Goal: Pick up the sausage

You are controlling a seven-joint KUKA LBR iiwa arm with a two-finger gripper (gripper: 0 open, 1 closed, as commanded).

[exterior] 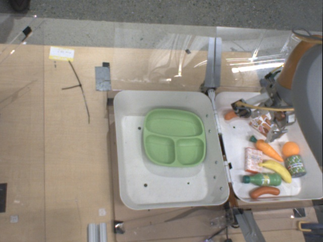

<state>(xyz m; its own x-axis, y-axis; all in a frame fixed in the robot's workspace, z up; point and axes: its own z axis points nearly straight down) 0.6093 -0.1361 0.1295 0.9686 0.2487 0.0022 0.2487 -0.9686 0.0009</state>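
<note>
A pale wooden bench (50, 150) carries my two white bins. The left bin (126, 185) holds a green divided plate (174, 136). In the right bin (237, 135) lie a snack packet (253, 160), a carrot (267, 149), a green bottle (261, 179), a banana (277, 170), an orange (290, 149) and a small green can (295, 166). The sausage (264, 191) rests at the bin's near edge, just below the bottle. My gripper (277, 130) hangs over the far part, well apart from the sausage; whether its fingers are spread I cannot tell.
</note>
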